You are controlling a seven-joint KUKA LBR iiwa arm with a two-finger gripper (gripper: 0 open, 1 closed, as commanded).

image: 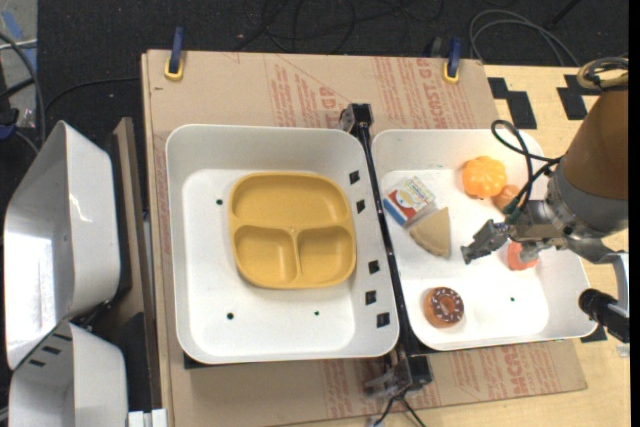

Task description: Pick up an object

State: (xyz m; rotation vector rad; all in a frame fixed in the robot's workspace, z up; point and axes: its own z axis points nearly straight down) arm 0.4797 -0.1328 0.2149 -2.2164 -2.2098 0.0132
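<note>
Camera view, starting at the near edge of the surface (470, 370): the right bin (565, 320) holds a round chocolate doughnut (443, 307) close to its front wall, lying flat, so it has no long axis to speak of. Just beyond it, near mid-bin, the tool (480, 243) hangs low over the bin floor on the grey arm (600, 165) coming in from the right; its dark fingers look slightly parted with nothing between them, though at this size that is a judgement more than a plain reading. Right beside the fingertips, to their left, lies a tan wedge (435, 235) like a slice of bread, its point aimed toward the back-right corner and its long axis on that diagonal. A small red piece (520, 258) shows partly from under the wrist, too hidden to name. Farther back sit a white carton (409, 199) with red and blue print, lying tilted toward the divider, and an orange fruit (484, 176) near the rear wall. The left bin (200, 315) carries a yellow plate (293, 228) with 3 compartments. As for progress, the approach seems made but no grasp: all 5 items rest on the bin floor, and closing and lifting are left. The wedge is probably the target, being nearest the tool.
</note>
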